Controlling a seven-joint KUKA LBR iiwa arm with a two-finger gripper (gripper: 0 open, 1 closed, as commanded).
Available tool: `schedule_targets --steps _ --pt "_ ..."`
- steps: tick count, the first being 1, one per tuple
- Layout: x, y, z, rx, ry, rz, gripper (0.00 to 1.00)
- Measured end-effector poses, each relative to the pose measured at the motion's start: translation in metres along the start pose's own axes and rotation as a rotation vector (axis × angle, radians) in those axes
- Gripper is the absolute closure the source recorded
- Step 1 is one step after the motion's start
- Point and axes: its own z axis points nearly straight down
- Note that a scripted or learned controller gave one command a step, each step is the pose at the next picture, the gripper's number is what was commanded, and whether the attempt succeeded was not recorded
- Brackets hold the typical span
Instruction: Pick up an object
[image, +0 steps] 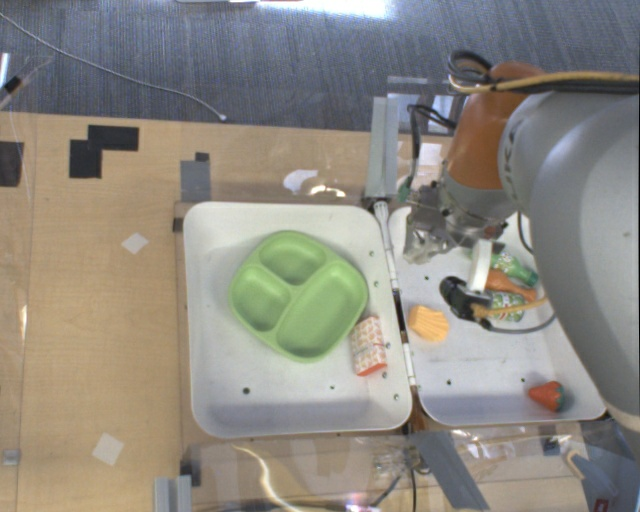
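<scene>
Now approach step: jaws (432, 238) over far-left part of right bin (480, 395), opening not discernible (nothing visibly held). Candidate objects: yellow piece (430, 323) just near of jaws, red piece (546, 396) at near-right corner. Next: descend squarely onto one piece, then close.
</scene>
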Motion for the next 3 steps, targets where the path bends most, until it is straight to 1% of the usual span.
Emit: schedule_targets --steps 1,2,3 --pt "0.032 -0.051 0.001 0.002 0.000 0.357 1.00" --pt "0.080 -0.137 0.001 0.004 0.001 0.600 1.00" --pt "0.119 -0.155 -0.025 0.001 0.001 0.902 1.00"
